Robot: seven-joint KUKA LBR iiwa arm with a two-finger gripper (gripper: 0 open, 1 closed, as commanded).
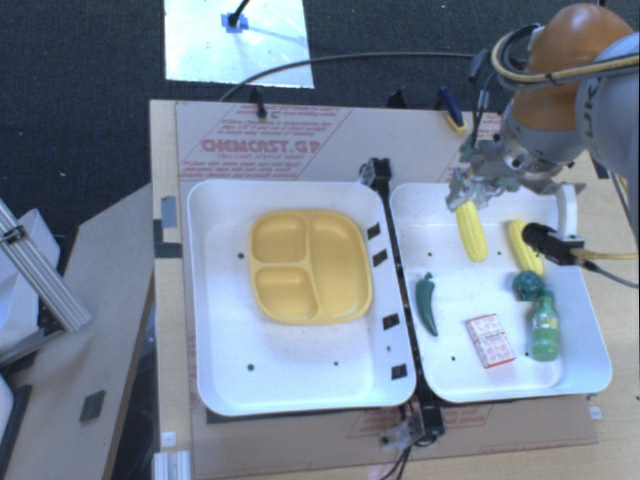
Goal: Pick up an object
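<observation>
Beyond the red carton (490,340), end effector (468,194) seemingly touches corn (472,231).

We see a dark carpeted floor (80,88) beyond the pale wooden counter (170,148), a shiny square metal plate (235,28) lying on it at the far side.

Bench (165,298) of pale wood carrying a clear sheet (265,143) printed with red lettering; on it, two white bins side by side, left bin (225,378) and right bin (585,368), touching along a black-clipped seam
</observation>
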